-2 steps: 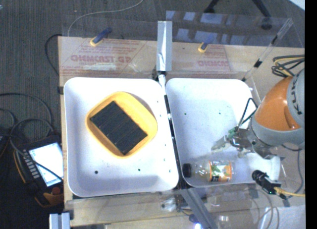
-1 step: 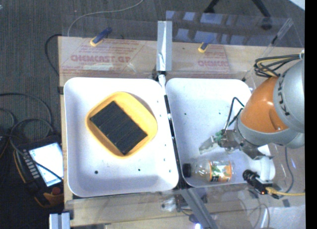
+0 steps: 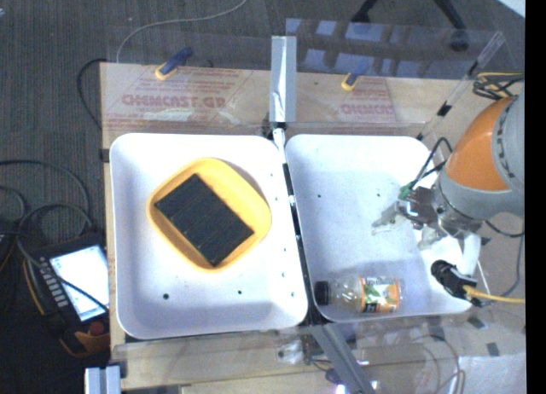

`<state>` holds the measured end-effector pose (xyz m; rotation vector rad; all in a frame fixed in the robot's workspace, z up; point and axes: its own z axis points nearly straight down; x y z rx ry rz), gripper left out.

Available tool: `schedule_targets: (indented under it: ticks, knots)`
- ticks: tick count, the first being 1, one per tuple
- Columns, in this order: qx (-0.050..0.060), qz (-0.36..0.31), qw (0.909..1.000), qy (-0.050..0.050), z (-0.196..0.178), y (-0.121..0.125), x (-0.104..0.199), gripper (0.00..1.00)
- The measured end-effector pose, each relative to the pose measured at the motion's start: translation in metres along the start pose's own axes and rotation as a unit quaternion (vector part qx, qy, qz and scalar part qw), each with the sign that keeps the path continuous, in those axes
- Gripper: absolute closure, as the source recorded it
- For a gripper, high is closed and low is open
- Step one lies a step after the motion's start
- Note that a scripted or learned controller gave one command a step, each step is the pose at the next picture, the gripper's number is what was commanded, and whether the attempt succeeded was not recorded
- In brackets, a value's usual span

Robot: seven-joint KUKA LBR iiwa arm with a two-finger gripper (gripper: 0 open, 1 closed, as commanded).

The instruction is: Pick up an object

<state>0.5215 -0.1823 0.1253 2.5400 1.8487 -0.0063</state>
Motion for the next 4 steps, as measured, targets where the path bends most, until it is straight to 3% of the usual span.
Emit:
schedule_targets:
  ticks: [1, 2, 3, 4]
  knots:
    - [0.000, -0.136, 0.9907, 0.000, -0.051, -0.042, 0.005, 0.00]
    - [0.000, -0.117, 0.9931, 0.001, -0.032, 0.013, -0.002, 0.00]
    - [0.000, -0.140, 0.9902, 0.001, -0.005, -0.036, -0.013, 0.00]
    - [-0.008, -0.182, 0.9832, -0.001, 0.033, -0.051, 0.046, 0.00]
